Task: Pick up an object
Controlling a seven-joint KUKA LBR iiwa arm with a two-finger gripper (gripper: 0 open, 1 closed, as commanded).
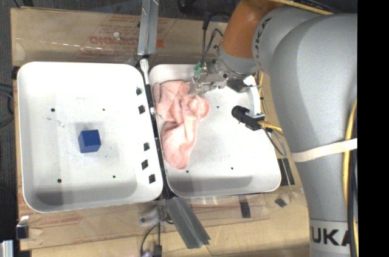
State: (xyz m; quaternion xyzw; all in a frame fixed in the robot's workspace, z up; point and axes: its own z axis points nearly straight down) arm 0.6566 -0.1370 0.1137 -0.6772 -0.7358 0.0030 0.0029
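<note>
Reading "UKA", lettering (pixel 330 237) marks the grey arm (pixel 316 98).

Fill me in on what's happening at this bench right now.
A grey KUKA arm with an orange band reaches in from the right, its end effector low over the right-hand shallow white bin, at the upper edge of a crumpled pink cloth lying along that bin's left side. Whether it has hold of the cloth cannot be told from this angle. A small blue cube sits alone in the left-hand white bin, untouched.
</note>
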